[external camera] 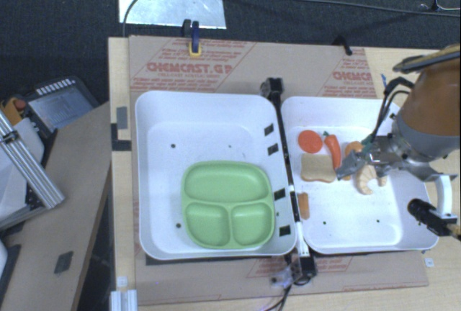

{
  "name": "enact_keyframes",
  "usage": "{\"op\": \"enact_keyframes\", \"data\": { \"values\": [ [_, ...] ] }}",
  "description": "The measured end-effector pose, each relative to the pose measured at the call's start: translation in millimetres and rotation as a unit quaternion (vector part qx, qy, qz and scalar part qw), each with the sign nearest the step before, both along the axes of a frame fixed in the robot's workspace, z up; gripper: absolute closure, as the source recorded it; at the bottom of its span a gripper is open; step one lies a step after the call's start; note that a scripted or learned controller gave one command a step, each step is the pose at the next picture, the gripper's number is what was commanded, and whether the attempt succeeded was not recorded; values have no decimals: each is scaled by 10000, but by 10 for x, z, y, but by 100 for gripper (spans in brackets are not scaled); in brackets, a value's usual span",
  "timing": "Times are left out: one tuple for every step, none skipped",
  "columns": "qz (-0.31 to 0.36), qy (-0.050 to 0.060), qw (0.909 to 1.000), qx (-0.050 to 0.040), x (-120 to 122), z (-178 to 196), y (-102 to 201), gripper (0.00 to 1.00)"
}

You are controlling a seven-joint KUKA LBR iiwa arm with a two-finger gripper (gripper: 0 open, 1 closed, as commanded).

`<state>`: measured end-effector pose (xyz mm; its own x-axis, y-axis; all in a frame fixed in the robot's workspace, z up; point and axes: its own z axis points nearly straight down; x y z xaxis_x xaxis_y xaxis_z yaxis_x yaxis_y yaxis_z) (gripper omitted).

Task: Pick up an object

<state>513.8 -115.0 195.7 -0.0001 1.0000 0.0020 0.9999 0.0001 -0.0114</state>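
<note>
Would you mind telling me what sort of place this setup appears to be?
Probably a robotics lab bench: two white bins on a board, toy food such as a carrot, a green divided tray, and cables.

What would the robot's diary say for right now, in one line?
hand low in right bin | over pale food piece | bread slice beside it | green tray in left bin
</note>
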Motion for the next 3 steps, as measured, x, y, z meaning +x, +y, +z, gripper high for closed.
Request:
{"op": "enact_keyframes", "data": {
  "values": [
    [15,-63,10000,-10,30,59,2,0],
    [10,-42,10000,-2,64,-519,90,0],
    [7,-40,10000,-2,61,-1042,96,0]
  ]
}}
